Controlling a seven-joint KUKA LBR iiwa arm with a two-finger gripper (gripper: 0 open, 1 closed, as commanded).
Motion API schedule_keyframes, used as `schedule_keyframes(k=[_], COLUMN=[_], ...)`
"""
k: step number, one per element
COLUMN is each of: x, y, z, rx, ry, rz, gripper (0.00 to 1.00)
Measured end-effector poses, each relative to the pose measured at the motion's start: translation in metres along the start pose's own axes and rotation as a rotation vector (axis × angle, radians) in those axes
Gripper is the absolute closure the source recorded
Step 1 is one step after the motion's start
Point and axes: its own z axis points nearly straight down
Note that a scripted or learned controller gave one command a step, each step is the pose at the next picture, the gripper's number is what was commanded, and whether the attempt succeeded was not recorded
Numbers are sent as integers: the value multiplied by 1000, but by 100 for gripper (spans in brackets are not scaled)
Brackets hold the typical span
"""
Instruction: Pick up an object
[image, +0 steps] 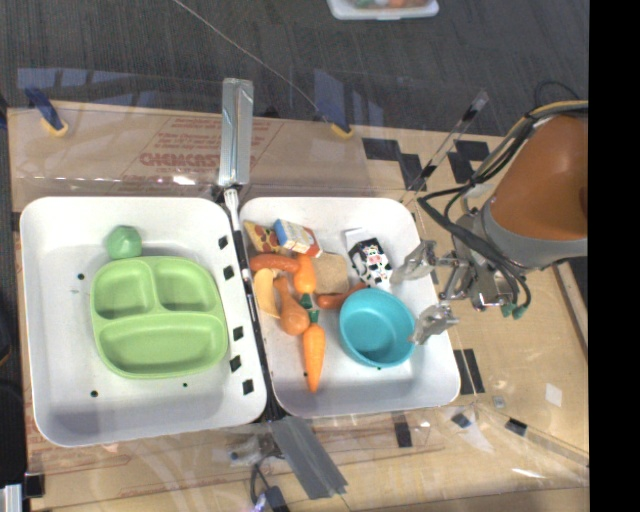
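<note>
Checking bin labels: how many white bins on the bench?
2. The left bin holds the green divided plate; the right bin, touching it, holds the blue bowl and toy food.

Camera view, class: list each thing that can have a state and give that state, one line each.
Gripper: open, at the right bin's right wall, holding nothing.
Blue bowl: upright, in the right bin.
Green divided plate: right side up, in the left bin.
Green ball: resting by the plate's upper left corner.
Carrot: lying flat, tip toward the bin's near edge.
Cow-print carton: lying on its side.
</note>
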Motion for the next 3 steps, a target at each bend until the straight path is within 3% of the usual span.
schedule_keyframes(k=[1, 2, 3], x=[14, -67, -66], y=[-3, 5, 16], z=[126, 146, 148], rx=[0, -4, 0], ry=[-2, -4, -2], rz=[259, 320, 94], gripper=[0, 0, 0])
